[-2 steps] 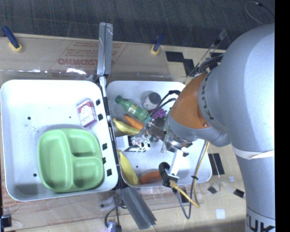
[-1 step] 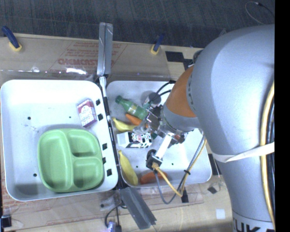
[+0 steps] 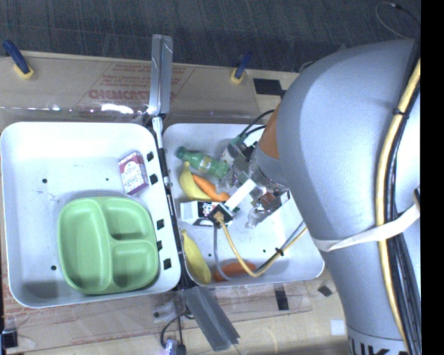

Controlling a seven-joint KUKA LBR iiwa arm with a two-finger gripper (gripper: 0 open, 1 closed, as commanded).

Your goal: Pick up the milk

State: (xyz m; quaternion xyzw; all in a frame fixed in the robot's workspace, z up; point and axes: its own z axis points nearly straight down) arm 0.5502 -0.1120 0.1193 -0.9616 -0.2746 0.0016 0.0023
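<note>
Camera view.
A: Milk (image 3: 133,172), a small red-and-white carton, lies in the left bin (image 3: 29,146), just beside the green divided plate (image 3: 107,242). The gripper (image 3: 257,207) sits low in the right bin (image 3: 303,261), near the green bottle (image 3: 200,160).
B: Step?
A: Reach not begun, I judge. Whether the gripper is spread, can't tell. Next: cross over, centre above the carton, descend.
</note>
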